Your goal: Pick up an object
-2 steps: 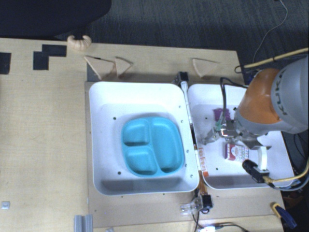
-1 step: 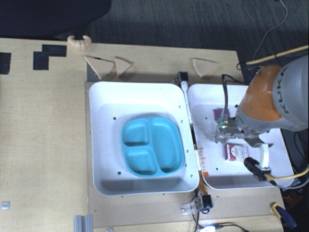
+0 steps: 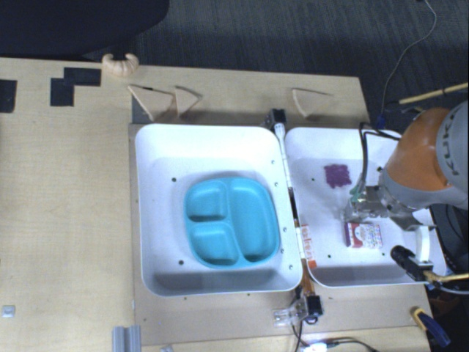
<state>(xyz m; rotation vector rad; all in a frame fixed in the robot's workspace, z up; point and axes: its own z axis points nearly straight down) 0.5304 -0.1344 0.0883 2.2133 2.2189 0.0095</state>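
In the right bin (image 3: 322, 266) a red and white packet (image 3: 364, 235) lies flat near the middle right. A small purple object (image 3: 337, 174) rests further back in the same bin. My gripper (image 3: 359, 210) hangs low over the right bin, right above the packet's back edge and in front of the purple object. The wrist hides the packet's right side. Nothing is seen held by the gripper.
The left bin (image 3: 157, 196) holds a turquoise three-compartment tray (image 3: 231, 220) at its centre. A divider rail (image 3: 289, 189) runs between the two bins. The arm with its orange band (image 3: 418, 156) covers the right bin's right side.
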